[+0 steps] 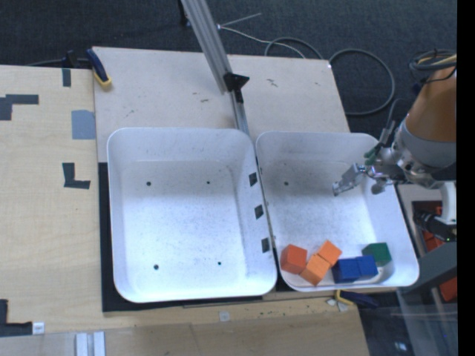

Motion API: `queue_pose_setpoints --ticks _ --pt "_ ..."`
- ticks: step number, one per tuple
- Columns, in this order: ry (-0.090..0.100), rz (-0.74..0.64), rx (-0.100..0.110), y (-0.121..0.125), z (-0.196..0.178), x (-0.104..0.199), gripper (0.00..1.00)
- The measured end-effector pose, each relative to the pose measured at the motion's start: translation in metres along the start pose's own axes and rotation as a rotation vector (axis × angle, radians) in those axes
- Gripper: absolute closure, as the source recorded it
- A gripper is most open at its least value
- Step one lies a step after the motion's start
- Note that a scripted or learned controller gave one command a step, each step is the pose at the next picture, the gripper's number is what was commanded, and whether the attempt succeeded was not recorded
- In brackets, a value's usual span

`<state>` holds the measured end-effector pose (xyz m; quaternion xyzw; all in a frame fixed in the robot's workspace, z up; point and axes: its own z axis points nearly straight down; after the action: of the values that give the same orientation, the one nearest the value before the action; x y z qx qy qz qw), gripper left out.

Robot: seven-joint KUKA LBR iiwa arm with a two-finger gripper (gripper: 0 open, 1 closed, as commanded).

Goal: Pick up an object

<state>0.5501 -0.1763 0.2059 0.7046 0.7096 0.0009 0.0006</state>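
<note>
While the blocks lie clustered in the near right corner of the right bin (297,154), none of them is touched by the arm. Two orange blocks sit side by side: one orange block (294,259) on the left of the cluster, and a second orange block (321,262), seemingly two cubes pressed together, just to its right. A blue block (354,268) lies next to these, close against the bin's near wall, and a green block (378,253) rests just beyond it, nearest the right corner. The gripper (346,183) hovers over the far right part of the same bin, well apart from the cluster, with nothing between its fingers; whether the jaws are apart or together cannot be told at this size. Behind it the grey arm (423,143) with its orange band reaches in from the right. The left bin (119,199) stands touching the right bin along their shared wall. A slanted metal rail (211,43) runs from the far edge down to where the bins meet. A blue and yellow clamp (99,68) lies at the far left corner of the board (297,95).
</note>
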Motion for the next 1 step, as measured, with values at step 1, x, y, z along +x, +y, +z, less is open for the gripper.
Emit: queue_pose_setpoints --ticks 1 --pt "-0.005 0.004 -0.007 0.0589 -0.1709 -0.0245 0.0"
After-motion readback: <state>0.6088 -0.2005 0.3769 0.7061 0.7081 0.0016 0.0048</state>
